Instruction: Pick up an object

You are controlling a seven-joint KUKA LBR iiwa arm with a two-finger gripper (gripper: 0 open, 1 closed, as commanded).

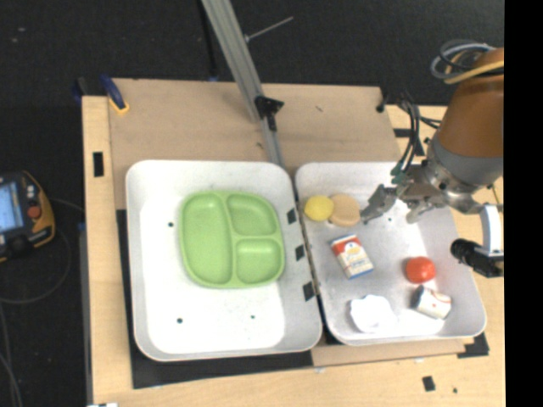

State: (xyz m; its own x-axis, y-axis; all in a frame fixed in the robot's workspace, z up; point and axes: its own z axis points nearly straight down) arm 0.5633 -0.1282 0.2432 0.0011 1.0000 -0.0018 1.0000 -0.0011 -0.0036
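1. The gripper [392, 203] is seen above the right bin [475, 312], near that bin's far edge, just right of a tan round cookie [346, 210].
2. Its fingers are seen spread, and nothing is gripped between them.
3. A yellow lemon [318, 209] is found touching the cookie's left side.
4. A small red-and-white carton [352, 256] is seen nearer than the cookie, at the bin's middle.
5. A red tomato [420, 270] is placed right of the carton.
6. A white-and-red packet [431, 303] lies just below the tomato.
7. A white crumpled item [372, 314] is seen left of the packet.
8. A green divided tray [231, 238] is held in the left bin [153, 312].
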